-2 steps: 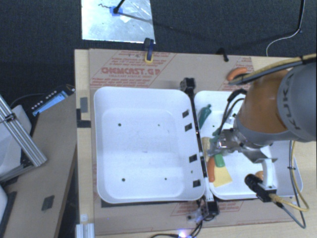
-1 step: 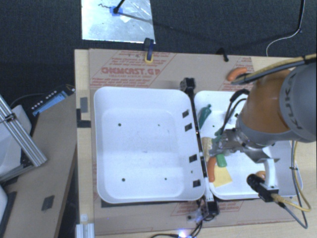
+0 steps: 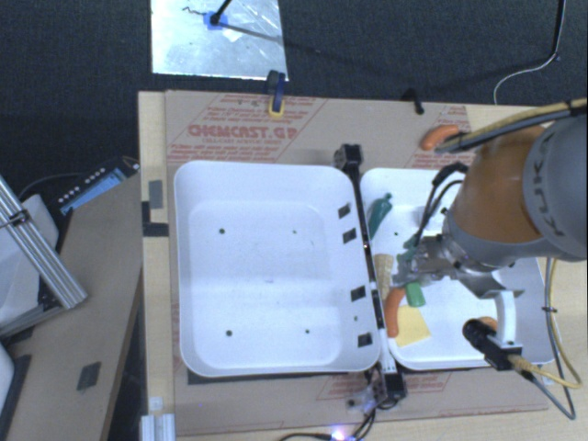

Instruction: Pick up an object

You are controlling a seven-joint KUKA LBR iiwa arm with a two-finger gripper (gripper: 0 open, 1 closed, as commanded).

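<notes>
The arm [image 3: 514, 200], grey with its orange band, was the biggest thing over the bench [image 3: 248, 127], reaching in from the right and covering much of the right bin [image 3: 404, 180]. The left bin [image 3: 266, 265] lay beside it, the two meeting along a dark divider.

The gripper [image 3: 424, 263] hung low near the right bin's left wall, over a tight cluster of small items. Whether it was open, closed or gripping anything could not be told, because the wrist and cables hid its working end.

The candidate objects crowded against that left wall: a teal piece [image 3: 378, 213] toward the far edge, a yellow block [image 3: 412, 326] toward the near edge, an orange carrot-like piece [image 3: 393, 312] just beside it, and a small green piece [image 3: 415, 294] just under the gripper.

The risks, as I judged them, came from this crowding. With the green, orange and yellow pieces touching or nearly so, a closing grip could catch two at once or wedge one aside and come up with nothing. Being so close to the bin wall, the gripper could also strike the rim or divider instead of seating around a piece. A small, smooth piece could slip free during the lift.
</notes>
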